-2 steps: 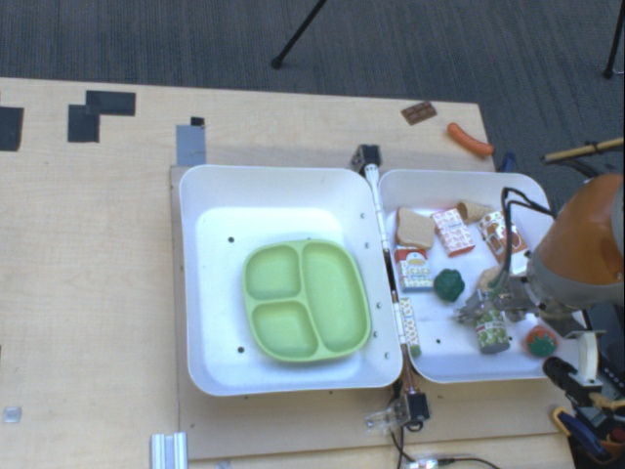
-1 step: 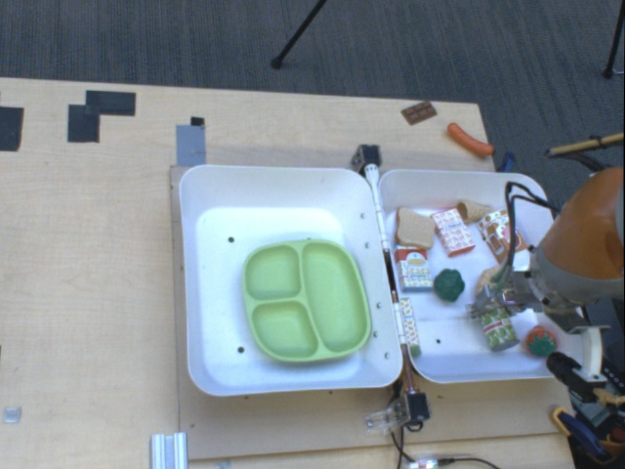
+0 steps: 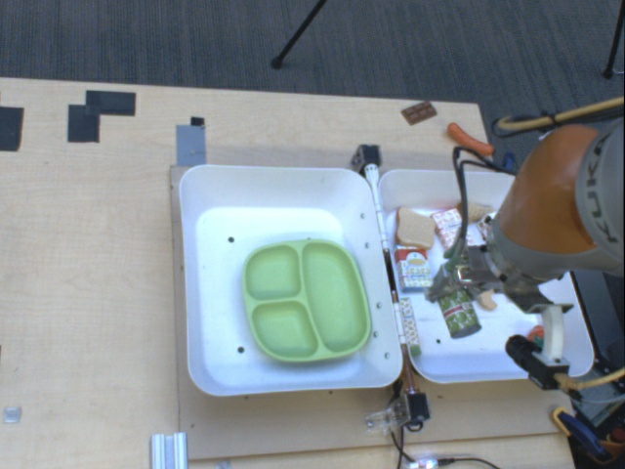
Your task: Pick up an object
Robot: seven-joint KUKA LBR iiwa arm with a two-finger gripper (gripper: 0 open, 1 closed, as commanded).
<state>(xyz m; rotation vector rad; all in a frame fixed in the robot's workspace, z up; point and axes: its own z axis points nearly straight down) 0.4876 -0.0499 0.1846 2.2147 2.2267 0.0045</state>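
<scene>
Tool hangs over right bin, finger state indeterminate from this angle. Green packet lies just at its 6 o'clock; green divided plate sits in left bin.

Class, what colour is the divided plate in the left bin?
Light green: the divided plate, seen clearly in the camera view.

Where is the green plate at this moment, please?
The green plate lies in the left bin, toward its near right part, close to the divider between the two bins, left of the gripper.
</scene>
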